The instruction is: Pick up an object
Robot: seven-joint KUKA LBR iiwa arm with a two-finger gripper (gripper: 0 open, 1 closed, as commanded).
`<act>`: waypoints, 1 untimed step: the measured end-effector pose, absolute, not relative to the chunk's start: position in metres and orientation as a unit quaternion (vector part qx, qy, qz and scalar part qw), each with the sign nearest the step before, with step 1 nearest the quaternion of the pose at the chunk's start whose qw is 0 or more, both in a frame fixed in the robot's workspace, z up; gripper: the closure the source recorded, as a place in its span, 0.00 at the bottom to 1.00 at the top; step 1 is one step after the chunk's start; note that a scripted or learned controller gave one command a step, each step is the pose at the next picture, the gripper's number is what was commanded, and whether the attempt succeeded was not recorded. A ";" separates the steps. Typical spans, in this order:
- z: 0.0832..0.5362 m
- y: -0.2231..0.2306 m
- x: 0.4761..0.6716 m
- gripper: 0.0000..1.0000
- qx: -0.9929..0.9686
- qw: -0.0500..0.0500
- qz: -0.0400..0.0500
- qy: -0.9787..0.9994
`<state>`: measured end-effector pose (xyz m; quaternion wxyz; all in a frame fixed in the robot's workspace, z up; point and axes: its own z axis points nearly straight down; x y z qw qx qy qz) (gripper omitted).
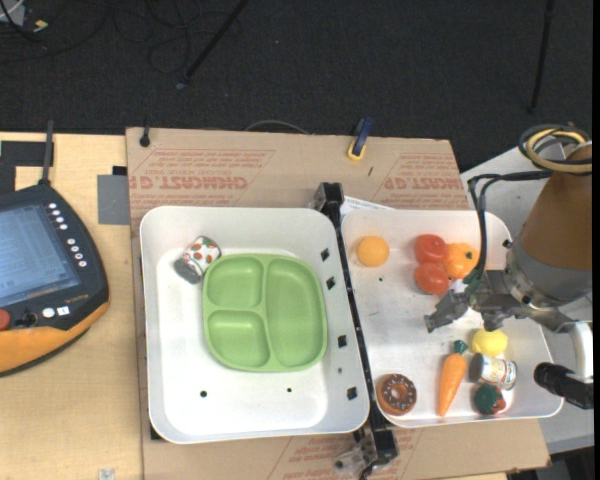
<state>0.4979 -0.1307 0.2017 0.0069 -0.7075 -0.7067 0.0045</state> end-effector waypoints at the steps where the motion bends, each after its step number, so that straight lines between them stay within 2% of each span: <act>1: 0.207 -0.131 0.500 0.00 -0.707 0.003 0.002 -0.707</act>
